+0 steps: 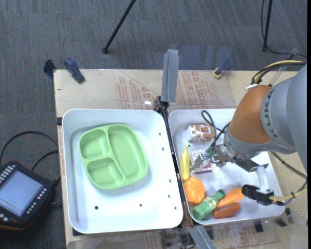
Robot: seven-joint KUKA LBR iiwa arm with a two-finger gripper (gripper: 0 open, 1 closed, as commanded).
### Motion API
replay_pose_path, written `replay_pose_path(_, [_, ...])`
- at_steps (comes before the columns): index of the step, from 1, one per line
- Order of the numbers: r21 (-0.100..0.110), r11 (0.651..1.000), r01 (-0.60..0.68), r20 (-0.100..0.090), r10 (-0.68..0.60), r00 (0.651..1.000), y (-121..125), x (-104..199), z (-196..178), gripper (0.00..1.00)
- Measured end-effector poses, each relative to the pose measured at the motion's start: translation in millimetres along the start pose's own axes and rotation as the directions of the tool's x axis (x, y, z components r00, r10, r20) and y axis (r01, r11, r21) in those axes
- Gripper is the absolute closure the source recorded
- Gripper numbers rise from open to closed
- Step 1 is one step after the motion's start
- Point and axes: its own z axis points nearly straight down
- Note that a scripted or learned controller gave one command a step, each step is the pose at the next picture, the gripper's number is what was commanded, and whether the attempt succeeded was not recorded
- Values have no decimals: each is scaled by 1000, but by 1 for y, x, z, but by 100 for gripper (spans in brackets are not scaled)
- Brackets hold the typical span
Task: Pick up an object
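Two-finger gripper (203, 158) low in the right shallow white bin (224, 115), over a small dark-and-white packet (198, 154); whether the jaws are spread or pinching, cannot tell. Just left: yellow banana-shaped toy (184, 162). Above: small brown-and-white carton (201, 133). Below: orange pepper-like toy (194, 189), green bottle (208, 204), orange carrot (230, 195), red sausage-shaped piece (226, 210). Left white bin (72, 191) holds a light green three-compartment plastic tray (113, 155).

- We see the grey arm (285, 113) entering from the right edge, bent down and leftward.
- Its orange band (251, 119) sits above the wrist, facing us.
- The gripper (201, 161) points left and low; its metal fingers (197, 163) seem slightly parted, though at this slant we cannot be sure.
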Motion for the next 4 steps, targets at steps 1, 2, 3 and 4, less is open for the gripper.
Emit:
replay_pose_path(1, [4,985,170,-4,-170,985,-36,-25,2,0])
replay_pose_path(2, [5,980,197,-2,-197,980,-40,89,-98,0])
replay_pose_path(3, [5,1000,12,1,-12,1000,-17,96,-163,0])
replay_pose_path(4, [6,997,74,-2,-74,997,-30,8,-139,0])
